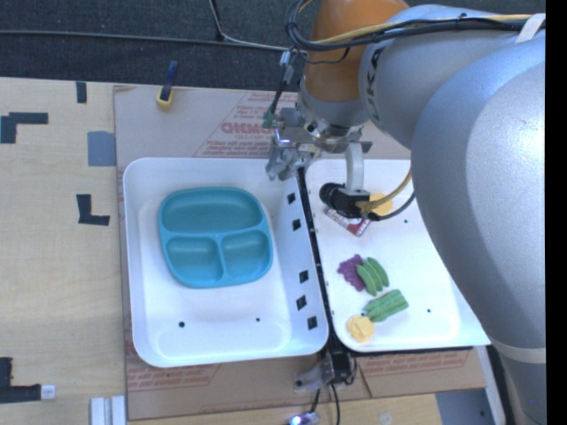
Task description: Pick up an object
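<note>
While the gripper (285, 159) hovers over the bins' far rim, where I cannot tell its state, the green toy (385, 306) lies in the right bin (434, 312), well nearer the camera, its long axis probably slanting across the bin.

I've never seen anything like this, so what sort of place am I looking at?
Probably a robotics test lab: a grey arm reaches over two white bins, one holding a teal divided plate, one toy food.
</note>
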Controlling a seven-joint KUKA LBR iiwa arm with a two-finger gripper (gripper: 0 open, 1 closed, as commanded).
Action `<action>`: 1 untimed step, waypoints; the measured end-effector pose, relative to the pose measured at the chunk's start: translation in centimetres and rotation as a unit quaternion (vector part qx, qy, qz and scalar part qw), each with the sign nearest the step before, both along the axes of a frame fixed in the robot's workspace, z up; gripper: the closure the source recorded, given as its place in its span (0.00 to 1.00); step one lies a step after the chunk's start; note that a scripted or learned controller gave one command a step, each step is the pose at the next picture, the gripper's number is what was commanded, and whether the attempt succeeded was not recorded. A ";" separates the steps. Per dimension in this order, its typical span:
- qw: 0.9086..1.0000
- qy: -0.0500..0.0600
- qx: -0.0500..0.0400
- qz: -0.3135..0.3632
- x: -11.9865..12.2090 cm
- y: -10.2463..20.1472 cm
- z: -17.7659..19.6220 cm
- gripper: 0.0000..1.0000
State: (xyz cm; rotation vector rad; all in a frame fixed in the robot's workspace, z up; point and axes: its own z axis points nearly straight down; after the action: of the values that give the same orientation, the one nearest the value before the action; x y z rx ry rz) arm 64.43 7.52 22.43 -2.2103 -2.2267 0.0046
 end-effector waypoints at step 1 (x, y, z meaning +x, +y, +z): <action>1.000 0.001 -0.001 -0.001 1.6 2.8 -0.9 1.00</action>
State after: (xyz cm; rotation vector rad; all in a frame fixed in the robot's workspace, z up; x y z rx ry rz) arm 66.03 10.29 21.54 -2.2134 -2.2241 0.0085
